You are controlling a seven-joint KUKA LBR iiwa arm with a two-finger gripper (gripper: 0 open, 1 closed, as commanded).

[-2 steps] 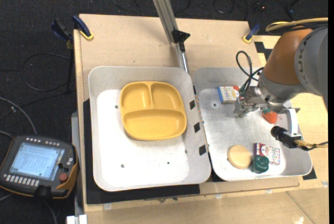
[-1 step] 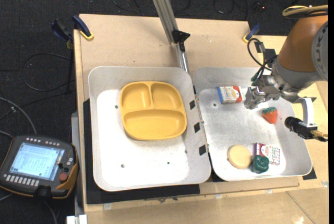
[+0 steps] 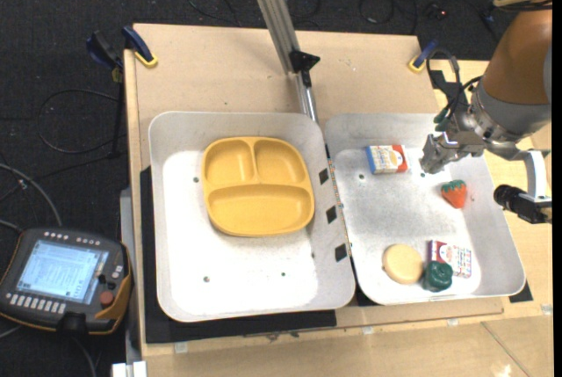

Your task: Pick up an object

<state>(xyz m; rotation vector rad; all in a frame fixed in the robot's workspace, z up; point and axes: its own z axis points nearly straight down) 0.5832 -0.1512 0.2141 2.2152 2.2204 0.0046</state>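
The right bin (image 3: 369, 279) holds a small white and orange box (image 3: 386, 159), a red strawberry toy (image 3: 454, 193), a round tan cookie (image 3: 403, 263), a green toy (image 3: 438, 277) and a colourful small box (image 3: 456, 258). My gripper (image 3: 435, 156) hangs over the right bin's far part, just right of the white and orange box and up-left of the strawberry. Nothing shows between its tips.
The left bin (image 3: 176, 279) carries a yellow divided plate (image 3: 258, 185). A metal pole (image 3: 274, 2) slants over the bench from the top. Clamps (image 3: 140, 47) sit at the bench's far corners. A teach pendant (image 3: 61, 277) lies on the floor at lower left.
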